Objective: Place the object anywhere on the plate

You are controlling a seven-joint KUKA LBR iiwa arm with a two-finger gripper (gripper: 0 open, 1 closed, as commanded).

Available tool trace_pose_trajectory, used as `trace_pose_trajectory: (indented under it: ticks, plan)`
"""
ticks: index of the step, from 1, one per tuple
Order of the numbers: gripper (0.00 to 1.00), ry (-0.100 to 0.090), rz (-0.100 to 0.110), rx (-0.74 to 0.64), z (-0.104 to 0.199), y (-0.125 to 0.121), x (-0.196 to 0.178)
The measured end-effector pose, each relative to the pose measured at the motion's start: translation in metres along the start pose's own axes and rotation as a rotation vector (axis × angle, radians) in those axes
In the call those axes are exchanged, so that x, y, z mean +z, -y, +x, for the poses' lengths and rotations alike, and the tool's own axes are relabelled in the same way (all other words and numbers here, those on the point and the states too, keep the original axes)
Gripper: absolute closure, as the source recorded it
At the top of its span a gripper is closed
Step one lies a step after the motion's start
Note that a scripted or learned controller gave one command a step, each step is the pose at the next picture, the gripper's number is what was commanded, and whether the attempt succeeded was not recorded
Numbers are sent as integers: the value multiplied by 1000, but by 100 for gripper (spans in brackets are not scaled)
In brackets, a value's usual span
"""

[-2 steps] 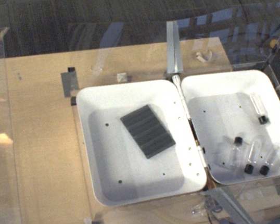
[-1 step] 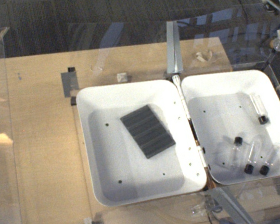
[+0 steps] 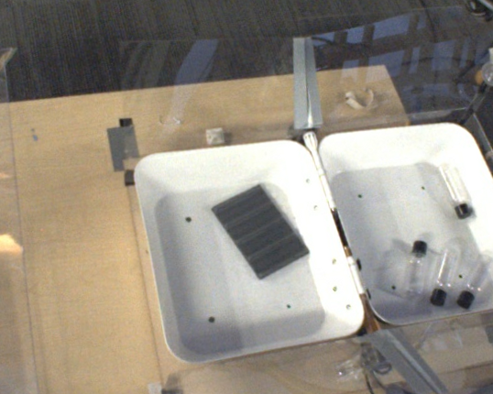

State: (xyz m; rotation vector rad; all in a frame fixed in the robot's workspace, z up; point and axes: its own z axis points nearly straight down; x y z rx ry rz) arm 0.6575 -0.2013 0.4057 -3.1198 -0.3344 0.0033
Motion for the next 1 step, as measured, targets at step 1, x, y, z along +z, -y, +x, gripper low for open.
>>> trace_pose_trajectory:
  ticks: [1]
  plan:
    - [100,-1,-3,-11,1,-2,6]
